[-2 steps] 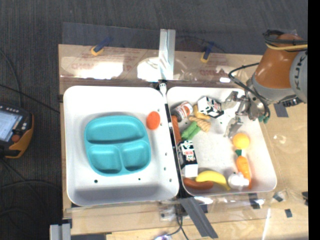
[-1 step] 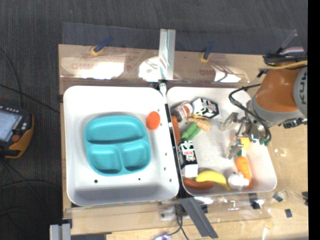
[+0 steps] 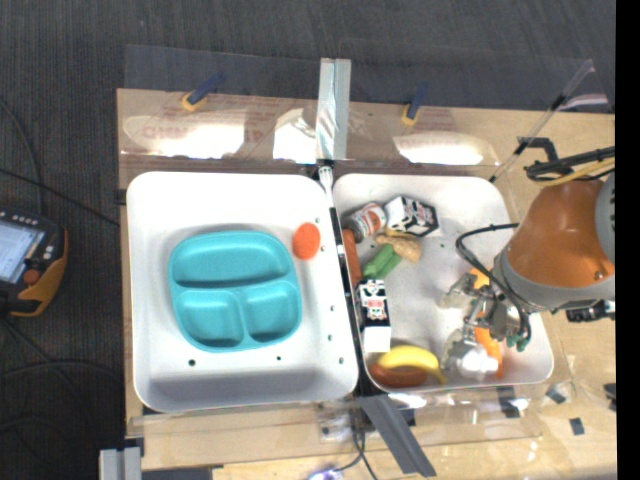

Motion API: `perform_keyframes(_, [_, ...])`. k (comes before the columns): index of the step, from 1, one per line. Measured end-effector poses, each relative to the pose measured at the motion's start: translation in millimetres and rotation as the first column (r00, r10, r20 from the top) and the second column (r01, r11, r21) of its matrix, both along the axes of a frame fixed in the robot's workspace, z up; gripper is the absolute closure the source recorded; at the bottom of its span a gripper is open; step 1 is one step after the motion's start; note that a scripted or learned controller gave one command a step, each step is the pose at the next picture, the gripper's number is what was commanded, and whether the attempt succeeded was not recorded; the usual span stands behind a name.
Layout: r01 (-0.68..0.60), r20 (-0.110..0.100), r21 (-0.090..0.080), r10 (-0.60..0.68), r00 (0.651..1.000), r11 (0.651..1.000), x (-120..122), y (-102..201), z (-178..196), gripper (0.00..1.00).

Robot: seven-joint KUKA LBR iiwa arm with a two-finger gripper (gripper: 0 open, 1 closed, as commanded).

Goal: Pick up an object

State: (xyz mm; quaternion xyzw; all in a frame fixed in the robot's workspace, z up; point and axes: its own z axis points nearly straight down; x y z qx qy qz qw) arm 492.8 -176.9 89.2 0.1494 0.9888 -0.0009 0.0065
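Observation:
My gripper hangs low over the near right corner of the right bin, under the arm's orange band. Directly under and beside it lie a small orange piece and a white piece; I cannot tell whether either is touched. To its left sit a yellow banana on a reddish-brown fruit, a small black-and-white carton, a green item, a tan item, a can, a larger black-and-white carton and a long red stick.
The left bin holds a teal divided tray and an orange ball by the divider. Black cables loop over the right bin's right side. A handheld pendant lies on the floor at far left.

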Motion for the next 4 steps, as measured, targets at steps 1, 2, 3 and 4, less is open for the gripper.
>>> perform_keyframes(1, [-0.101,-0.001,0.002,0.101,0.995,0.995,-1.8,-44.9,-0.3,0.0])
perform_keyframes(2, [-0.123,-0.001,-0.001,0.123,0.992,0.992,-2.1,-44.9,-0.1,0.0])
perform_keyframes(3, [-0.089,-0.001,0.0,0.089,0.996,0.996,-2.7,-45.7,-0.2,0.0])
perform_keyframes(4, [-0.101,-0.002,-0.001,0.101,0.995,0.995,-2.2,-45.5,-0.3,0.0])
